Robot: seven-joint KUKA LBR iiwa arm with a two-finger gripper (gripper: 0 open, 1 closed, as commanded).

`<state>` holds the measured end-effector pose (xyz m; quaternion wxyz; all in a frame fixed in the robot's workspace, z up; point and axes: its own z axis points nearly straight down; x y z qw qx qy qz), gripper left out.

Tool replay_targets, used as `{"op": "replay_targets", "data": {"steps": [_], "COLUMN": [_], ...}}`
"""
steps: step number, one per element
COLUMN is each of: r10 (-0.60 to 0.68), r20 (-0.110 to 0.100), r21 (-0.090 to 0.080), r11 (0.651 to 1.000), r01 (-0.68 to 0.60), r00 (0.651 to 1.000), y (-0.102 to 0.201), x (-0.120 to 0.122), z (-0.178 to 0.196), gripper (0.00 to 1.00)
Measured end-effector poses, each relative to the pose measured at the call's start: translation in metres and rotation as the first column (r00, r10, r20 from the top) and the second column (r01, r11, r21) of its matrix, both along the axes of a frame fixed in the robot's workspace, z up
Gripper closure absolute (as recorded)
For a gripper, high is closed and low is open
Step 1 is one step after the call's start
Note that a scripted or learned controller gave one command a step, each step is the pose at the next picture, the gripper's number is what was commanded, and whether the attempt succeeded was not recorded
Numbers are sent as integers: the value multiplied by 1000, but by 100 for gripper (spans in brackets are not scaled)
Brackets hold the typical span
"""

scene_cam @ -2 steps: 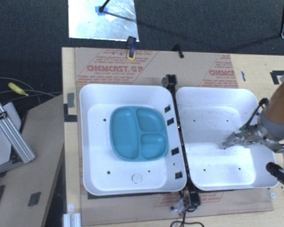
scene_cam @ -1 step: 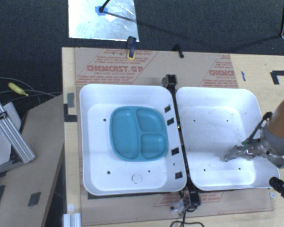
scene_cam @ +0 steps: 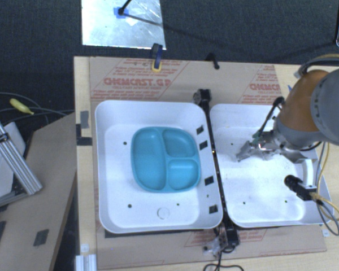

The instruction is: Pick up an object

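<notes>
Item 1, left bin [scene_cam: 110, 123]: white, shallow. We record one object in it, a blue divided plate [scene_cam: 165, 158] with three compartments, lying flat near the bin's middle. A small pale ring [scene_cam: 163, 212] lies on the floor of this bin toward its near rim; we cannot tell whether it is loose or a fitting. The plate is the only clear candidate for picking that we can see.

Item 2, divider: the two bins touch along a dark strip [scene_cam: 210, 151] with black clips. Any crossing from right to left passes over this rim.

Item 3, right bin [scene_cam: 260, 208]: white, bare floor where visible. We find no loose object on it.

Item 4, gripper [scene_cam: 243, 153]: low over the right bin, close to its floor, pointing toward the divider. We cannot tell how wide it stands, and we see nothing in it.

Item 5, arm [scene_cam: 313, 109]: grey with orange band, reaching in from the right, cables trailing past the bin's right rim.

Step in hand, our judgement: the approach, with no grasp made. The next move would call for lifting clear of the rim, travelling left over the plate, and closing on its raised edge or a compartment wall, since a flat plate offers little else.

Item 6, table [scene_cam: 158, 78]: board with red lettering, a yellow-and-blue clamp [scene_cam: 156, 58] at the far edge, well apart.
</notes>
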<state>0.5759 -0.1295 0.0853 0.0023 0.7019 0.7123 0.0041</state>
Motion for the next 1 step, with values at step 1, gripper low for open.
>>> {"op": "replay_targets", "data": {"steps": [1], "r10": [-16], "r20": [-9], "r21": [-4], "r11": [1000], "r01": [16], "r00": [1000], "y": [-35], "x": [-29], "z": [-1], "gripper": [0]}}
